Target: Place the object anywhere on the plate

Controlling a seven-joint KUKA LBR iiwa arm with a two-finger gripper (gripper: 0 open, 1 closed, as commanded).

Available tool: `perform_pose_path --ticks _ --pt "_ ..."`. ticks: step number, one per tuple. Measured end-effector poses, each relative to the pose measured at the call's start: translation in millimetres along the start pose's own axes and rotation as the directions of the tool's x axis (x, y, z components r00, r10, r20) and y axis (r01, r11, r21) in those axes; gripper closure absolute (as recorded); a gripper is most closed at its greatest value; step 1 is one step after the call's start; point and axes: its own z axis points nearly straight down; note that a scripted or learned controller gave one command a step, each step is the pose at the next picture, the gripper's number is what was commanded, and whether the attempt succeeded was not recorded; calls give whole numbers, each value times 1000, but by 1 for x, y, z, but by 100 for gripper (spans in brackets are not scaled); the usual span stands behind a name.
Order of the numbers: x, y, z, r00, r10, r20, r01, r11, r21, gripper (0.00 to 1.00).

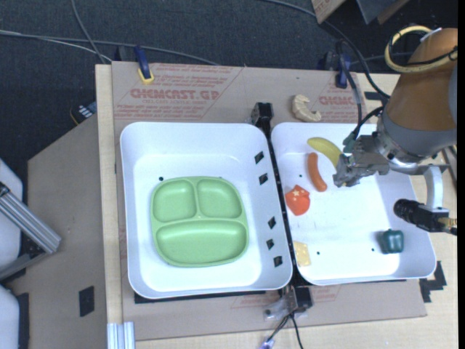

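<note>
Gripper over a crowded cluster, green plate waiting in the other bin

The gripper [347, 171] hovers just right of the carrot-like orange stick [317, 172]; whether it is released or clenched I cannot tell. Banana [325, 150] and tomato [298, 200] lie close to that stick, so a descent could nudge neighbours or snag two; the plate [199, 220] sits well left.

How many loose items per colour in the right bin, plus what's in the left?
Right bin:
Yellow: 2, the banana and the small block
Orange: 1, the carrot
Red: 1, the strawberry
Teal: 1, the cup
Left bin:
Green: 1, the plate
Total: 6
</note>
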Motion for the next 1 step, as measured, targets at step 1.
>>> perform_pose_path --ticks 1 --pt "57 21 10 1000 0 1 0 1000 -3 100"
